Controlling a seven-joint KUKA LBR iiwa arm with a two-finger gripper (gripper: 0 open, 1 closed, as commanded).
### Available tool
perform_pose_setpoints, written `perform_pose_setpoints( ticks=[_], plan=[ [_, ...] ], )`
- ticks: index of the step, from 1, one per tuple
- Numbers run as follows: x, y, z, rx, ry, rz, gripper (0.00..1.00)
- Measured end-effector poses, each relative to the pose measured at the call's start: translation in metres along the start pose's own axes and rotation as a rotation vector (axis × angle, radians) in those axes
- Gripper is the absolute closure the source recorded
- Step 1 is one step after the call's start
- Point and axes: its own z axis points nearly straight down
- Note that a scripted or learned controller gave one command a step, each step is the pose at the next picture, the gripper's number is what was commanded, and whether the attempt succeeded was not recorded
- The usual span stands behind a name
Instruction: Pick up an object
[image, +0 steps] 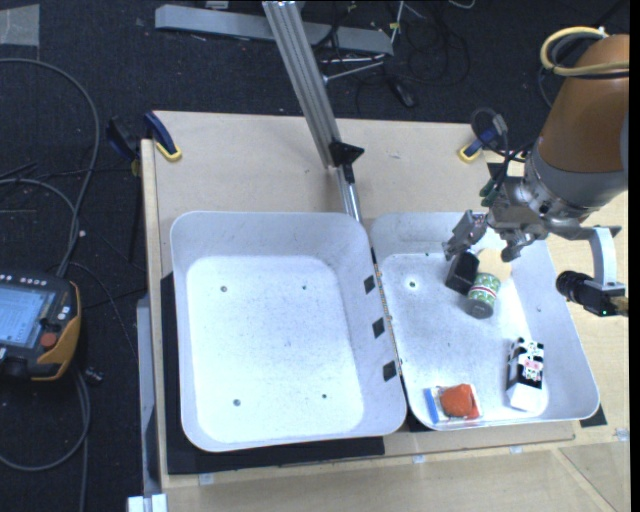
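My gripper (488, 243) hangs over the back part of the right bin (425, 235), its two fingers spread apart and open with nothing between them. Just below it a small black block (461, 272) lies in the bin, touching a green-and-white can (484, 296) that lies on its side. Nearer the front right a white carton with black cow patches (525, 374) rests against the bin wall. A red-orange lump on a blue-edged piece (458, 401) lies at the front edge of the same bin.
The left bin (190, 240) stands beside the right one, with black clips along the shared rim (378, 325). A slanted metal pole (310, 85) rises at the back. A teach pendant (35, 325) lies off the bench at left.
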Motion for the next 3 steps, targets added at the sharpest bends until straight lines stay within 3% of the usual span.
perform_pose_setpoints(
  ticks=[1,2,3],
  plan=[
    [0.005,-0.078,0.112,0.010,0.001,0.002,0.00],
    [0.005,-0.075,0.097,0.000,0.000,0.000,1.00],
    [0.090,-0.077,0.085,0.000,0.002,-0.007,1.00]
  ],
)
